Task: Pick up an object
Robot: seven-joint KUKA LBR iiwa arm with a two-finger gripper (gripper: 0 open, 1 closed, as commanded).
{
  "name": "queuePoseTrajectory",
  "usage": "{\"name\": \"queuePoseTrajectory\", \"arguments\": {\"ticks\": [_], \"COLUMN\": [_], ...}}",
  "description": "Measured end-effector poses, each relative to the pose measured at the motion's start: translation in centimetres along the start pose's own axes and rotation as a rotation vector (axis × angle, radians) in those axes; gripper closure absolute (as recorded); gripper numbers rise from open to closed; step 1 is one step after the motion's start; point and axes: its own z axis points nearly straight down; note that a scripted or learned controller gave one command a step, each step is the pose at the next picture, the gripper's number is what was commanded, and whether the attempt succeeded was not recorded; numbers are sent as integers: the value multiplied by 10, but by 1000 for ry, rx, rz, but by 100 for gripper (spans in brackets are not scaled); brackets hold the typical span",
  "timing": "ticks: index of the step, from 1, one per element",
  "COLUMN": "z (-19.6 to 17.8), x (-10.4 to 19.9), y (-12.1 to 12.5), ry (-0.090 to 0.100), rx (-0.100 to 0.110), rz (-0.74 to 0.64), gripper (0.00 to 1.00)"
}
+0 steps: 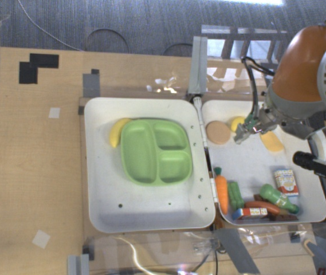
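Note:
My gripper [246, 130] hangs over the far left part of the right bin [254, 168]. It sits just right of a round tan disc [218, 132] and partly covers a small yellow piece [236, 122]. A yellow-orange block [273, 141] lies just to its right. Nothing shows between the fingers. Along the bin's near side lie a carrot [222, 192], a green cucumber-like piece [235, 193], a red sausage-like piece [261, 206], a green bottle [277, 197], a small printed carton [286, 182] and a red-and-white packet [253, 212].
The left bin [102, 205] holds a green divided plate [155, 152] with a yellow banana [116, 132] tucked at its far left edge. A metal divider [197, 67] rises behind the seam between the bins. The orange-banded arm [306, 67] looms over the right bin's far corner.

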Motion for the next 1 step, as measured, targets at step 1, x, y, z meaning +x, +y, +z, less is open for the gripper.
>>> {"name": "queuePoseTrajectory", "arguments": {"ticks": [1], "z": [-65], "x": [-81], "y": [81], "ry": [-7], "rx": [-1], "rz": [93], "gripper": [100]}}
